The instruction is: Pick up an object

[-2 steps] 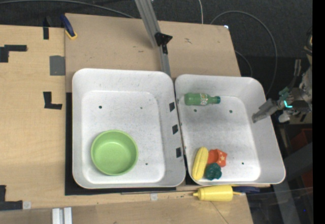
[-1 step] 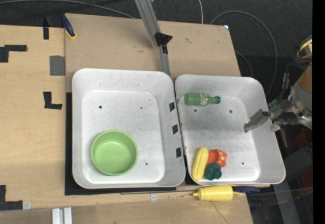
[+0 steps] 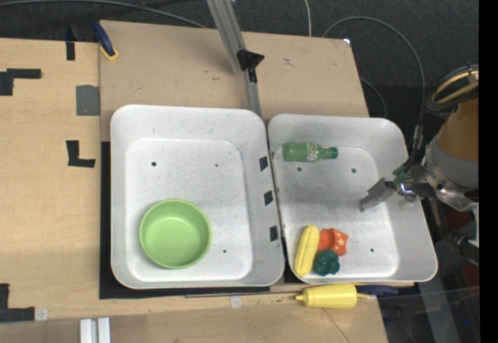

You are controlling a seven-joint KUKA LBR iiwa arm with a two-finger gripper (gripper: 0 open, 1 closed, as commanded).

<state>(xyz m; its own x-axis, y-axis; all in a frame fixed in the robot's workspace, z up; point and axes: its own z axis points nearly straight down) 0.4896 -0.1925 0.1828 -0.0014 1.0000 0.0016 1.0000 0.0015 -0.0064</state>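
Two shallow white bins sit side by side on a pale wooden tabletop (image 3: 47, 178), seen from above at a slant. The left bin (image 3: 187, 131) holds one thing — a single green bowl (image 3: 175, 233), upright near its front left corner. A grey metal pole (image 3: 222, 11) slants down from the top of the frame to the seam between the bins.

The right bin (image 3: 373, 135) holds four things: one green bottle (image 3: 308, 152) lying on its side near the back wall, and, clustered at the front, one yellow corn cob (image 3: 306, 249), one orange-red toy (image 3: 333, 239) and one dark green toy (image 3: 327, 262), the last three touching or just beside one another. One yellow bottle (image 3: 330, 296) lies on its side on the tabletop just outside the right bin's front rim.

At the right edge, the arm with its orange band reaches in over the right bin's far side, and the pincer (image 3: 379, 195) hangs above the bin floor with its dark tip pointing left. Nothing is seen between its fingers; whether they are apart or together cannot be told from this angle. The front cluster lies to the left of the pincer and nearer the camera, apart from it; the green bottle lies farther left and toward the back, also apart.
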